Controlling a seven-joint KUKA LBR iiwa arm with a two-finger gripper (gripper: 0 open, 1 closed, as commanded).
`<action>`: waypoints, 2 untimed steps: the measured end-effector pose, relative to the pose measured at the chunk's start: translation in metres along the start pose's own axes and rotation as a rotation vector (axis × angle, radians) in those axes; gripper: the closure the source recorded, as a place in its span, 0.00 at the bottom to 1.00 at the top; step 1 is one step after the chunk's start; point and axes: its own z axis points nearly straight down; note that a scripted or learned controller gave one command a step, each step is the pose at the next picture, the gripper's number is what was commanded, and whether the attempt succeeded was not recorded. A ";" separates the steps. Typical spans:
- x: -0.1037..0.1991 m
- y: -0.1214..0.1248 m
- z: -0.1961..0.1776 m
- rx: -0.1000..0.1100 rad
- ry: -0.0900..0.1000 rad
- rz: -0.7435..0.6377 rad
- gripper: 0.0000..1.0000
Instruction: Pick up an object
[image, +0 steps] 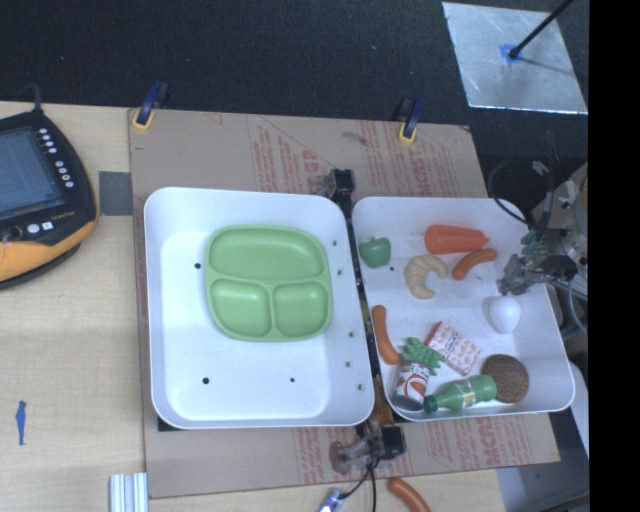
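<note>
Right bin (560, 330) contents: white egg (503, 314) near right wall; carrot (455, 238) and sausage (473, 262) far side; croissant (425, 275) and green pepper (375, 251) toward left wall; green bottle (462, 394) and brown cookie (507, 377) at near edge. Hand (520, 275) sits at right rim, just above the egg; finger state: cannot tell. Left bin (170, 330) holds a green divided plate (268, 281). Both bins on the bench (70, 380).

Bright, even overhead light; soft shadows, slight blur, mild bin (160, 300) glare.
</note>
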 end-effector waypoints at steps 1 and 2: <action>0.000 0.000 0.001 0.001 0.001 0.000 0.00; -0.005 0.082 0.106 0.005 0.002 -0.002 0.00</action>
